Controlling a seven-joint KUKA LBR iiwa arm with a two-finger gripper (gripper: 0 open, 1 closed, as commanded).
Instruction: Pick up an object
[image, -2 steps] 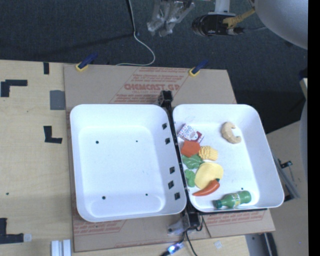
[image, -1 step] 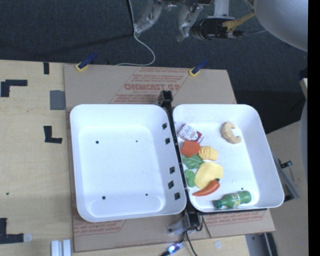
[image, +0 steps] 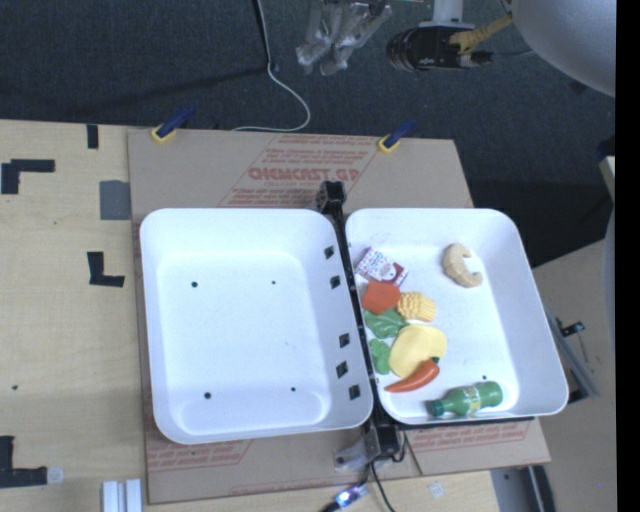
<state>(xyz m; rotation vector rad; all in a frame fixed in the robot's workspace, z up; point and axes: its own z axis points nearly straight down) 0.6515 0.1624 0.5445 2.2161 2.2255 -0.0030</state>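
A: Which step is this?

B: The very start, I judge. Nothing is lifted; every object lies in the right bin. The gripper hangs blurred beyond the table's far edge, well apart from both bins, and I cannot tell how it is set.

A: What is on offer?

B: A cluster lies against the right bin's left wall, the wall it shares with the left bin. From the far end: a small red-and-white packet, flat and crinkly-looking; an orange-red piece, a toy vegetable by its look; a yellow corn cob with a ridged surface; green leafy pieces; a smooth, rounded yellow fruit; and a glossy red chili, curved and tapered. They touch or overlap one another.

A: Anything standing alone?

B: A green bottle lies on its side near the right bin's near edge, just beside the chili. A tan croissant-shaped piece sits apart toward the far right corner, curled and matte.

A: So the next move?

B: The arm must travel in over the right bin and descend on one target. The croissant looks easiest, being isolated; the bottle may roll, and the cluster risks a grip on two things at once.
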